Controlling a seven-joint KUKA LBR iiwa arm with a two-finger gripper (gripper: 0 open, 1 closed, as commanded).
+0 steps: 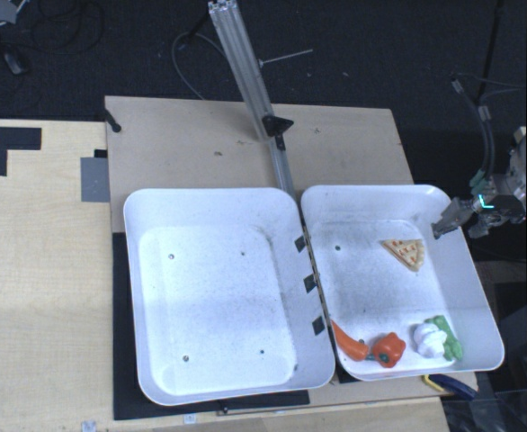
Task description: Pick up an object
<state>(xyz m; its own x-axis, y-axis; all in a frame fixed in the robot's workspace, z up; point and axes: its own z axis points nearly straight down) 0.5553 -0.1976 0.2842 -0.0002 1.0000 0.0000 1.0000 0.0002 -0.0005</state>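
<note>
End effector [457, 216] is seen at the right bin's [461, 268] far right rim; its grip state cannot be told. Nearest lies the tan triangular pizza-slice toy [404, 253], just inward toward the bench's left edge.

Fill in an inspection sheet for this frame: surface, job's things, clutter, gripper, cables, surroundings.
Surface: bench bearing left bin and right bin.
Job's things: pizza slice, orange pepper, red pepper and a white and green vegetable, all in the right bin.
Clutter: nothing seen.
Gripper: gripper at the right bin's upper right rim, holding nothing.
Cables: black cables on the dark floor behind the bench.
Surroundings: metal rail slanting behind the bins.
</note>
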